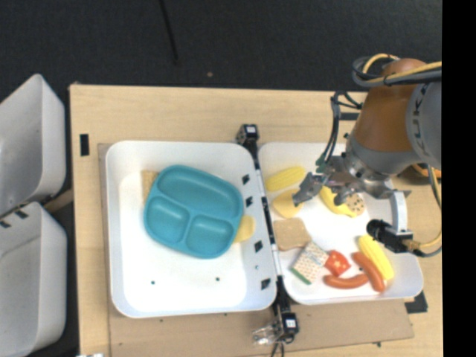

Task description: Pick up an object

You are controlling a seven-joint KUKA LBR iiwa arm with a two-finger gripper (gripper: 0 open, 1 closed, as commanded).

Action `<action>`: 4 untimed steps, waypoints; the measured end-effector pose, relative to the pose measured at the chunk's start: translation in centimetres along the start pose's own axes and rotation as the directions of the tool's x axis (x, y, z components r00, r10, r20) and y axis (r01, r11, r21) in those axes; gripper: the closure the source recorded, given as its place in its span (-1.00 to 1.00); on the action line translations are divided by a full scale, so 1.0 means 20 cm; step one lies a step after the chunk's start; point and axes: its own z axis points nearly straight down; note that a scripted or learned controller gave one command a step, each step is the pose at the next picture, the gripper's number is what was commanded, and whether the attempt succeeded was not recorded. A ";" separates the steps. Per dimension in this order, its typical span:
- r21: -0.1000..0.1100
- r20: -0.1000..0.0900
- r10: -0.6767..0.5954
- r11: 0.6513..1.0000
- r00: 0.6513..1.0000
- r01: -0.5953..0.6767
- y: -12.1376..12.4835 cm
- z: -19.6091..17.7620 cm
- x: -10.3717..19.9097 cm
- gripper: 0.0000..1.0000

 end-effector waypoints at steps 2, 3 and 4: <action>-0.006 0.001 0.001 1.000 1.000 -0.001 0.00 0.27 -0.04 -1.00; -0.013 0.001 0.004 1.000 1.000 -0.004 0.01 0.50 -0.05 -1.00; -0.021 0.001 0.010 1.000 1.000 -0.010 0.02 0.43 -0.05 1.00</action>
